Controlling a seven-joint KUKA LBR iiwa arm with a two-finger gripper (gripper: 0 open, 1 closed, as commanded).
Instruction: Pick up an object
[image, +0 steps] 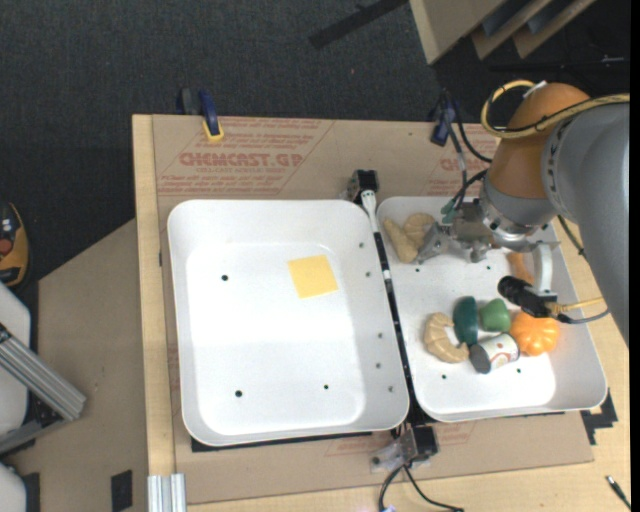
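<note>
In the right bin (570, 385), a tan bread-like lump (409, 236) lies at the far left corner just beside the claw (455, 240), whose grip cannot be judged; it looks light and soft, best pinched across its narrow middle.

the arm (590, 150) is bulky and rounded, its shell a smooth pale grey with a soft sheen. above the wrist sits a broad orange band (525, 140), glossy and dome-shaped, catching a highlight on its far side. a thin yellowish cable (497, 100) loops around the orange part, and darker thin wires (465, 170) trail off on its left. below the band comes a ring of grey and silver metal, the wrist flange (510, 215). the gripper (455, 243) body is a dull metallic grey block with angular brackets and small dark fittings; its finer details are too small to make out.
</note>
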